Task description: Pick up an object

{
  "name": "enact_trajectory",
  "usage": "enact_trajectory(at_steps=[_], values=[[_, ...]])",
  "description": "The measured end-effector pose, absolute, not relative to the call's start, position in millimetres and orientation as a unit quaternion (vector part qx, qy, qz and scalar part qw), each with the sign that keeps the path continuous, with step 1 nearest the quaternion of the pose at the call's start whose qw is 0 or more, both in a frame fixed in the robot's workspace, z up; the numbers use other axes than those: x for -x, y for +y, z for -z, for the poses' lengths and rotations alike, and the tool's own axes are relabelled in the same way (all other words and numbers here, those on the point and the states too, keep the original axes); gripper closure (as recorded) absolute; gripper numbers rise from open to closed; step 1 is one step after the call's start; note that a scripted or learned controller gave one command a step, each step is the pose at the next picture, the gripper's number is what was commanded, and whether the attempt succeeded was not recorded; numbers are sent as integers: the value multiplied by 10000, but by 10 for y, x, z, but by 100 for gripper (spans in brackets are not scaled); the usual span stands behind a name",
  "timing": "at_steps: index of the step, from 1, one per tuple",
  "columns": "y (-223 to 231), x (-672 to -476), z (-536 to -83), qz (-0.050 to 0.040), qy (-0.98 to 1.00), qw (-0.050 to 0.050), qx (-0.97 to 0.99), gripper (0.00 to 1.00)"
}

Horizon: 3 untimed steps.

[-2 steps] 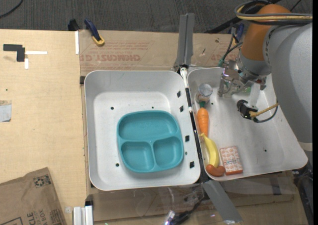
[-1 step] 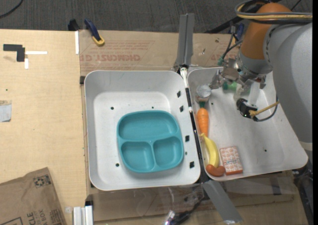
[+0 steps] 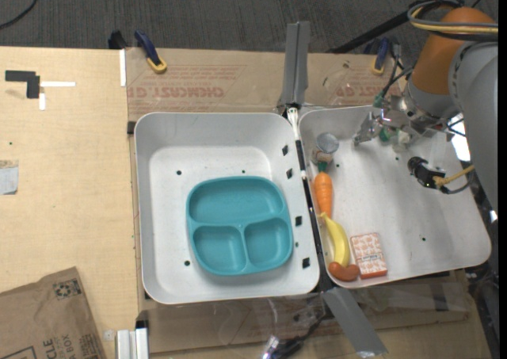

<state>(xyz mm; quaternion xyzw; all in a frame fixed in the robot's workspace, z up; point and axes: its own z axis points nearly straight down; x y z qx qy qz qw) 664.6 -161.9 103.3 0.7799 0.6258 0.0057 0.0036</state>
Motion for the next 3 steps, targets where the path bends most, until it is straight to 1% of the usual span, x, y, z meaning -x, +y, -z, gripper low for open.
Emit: enact_trajectory(at_steps=[1, 2, 3], values=[[-1661, -6406, -1059, -75, 6249, 97, -7806, 0], [-1767, -6006, -1090, -129, 5946, 129, -8038, 0], [-1767, -6006, -1090, -129, 5945, 129, -8039, 0]])
